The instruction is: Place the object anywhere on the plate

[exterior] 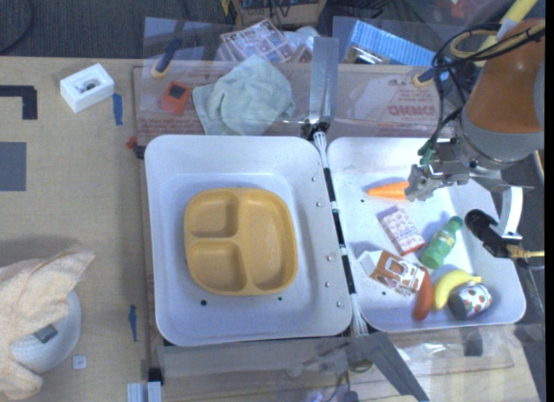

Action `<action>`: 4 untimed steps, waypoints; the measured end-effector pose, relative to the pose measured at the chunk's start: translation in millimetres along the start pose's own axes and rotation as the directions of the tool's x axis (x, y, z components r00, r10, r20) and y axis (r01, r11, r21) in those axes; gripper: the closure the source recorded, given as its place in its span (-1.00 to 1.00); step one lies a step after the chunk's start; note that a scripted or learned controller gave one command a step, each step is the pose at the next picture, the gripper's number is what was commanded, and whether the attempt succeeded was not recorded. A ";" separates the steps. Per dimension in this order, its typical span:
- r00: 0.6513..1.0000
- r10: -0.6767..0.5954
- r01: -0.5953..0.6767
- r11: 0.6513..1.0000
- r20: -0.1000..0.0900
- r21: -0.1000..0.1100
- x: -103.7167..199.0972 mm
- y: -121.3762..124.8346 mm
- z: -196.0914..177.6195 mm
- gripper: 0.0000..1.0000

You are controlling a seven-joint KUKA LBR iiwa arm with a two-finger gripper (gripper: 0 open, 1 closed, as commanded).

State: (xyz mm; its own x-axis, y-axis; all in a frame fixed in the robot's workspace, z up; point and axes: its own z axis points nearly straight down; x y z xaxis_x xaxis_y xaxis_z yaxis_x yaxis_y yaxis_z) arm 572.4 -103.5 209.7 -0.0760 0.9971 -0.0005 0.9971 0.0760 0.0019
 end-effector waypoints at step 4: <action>0.971 0.237 -0.237 0.971 0.001 0.005 247.8 -59.8 -172.2 1.00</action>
State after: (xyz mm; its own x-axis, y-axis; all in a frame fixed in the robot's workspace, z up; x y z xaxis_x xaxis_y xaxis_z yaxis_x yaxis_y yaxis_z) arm 493.6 139.1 381.7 0.1626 0.9867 -0.0009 0.9867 -0.1626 -0.0027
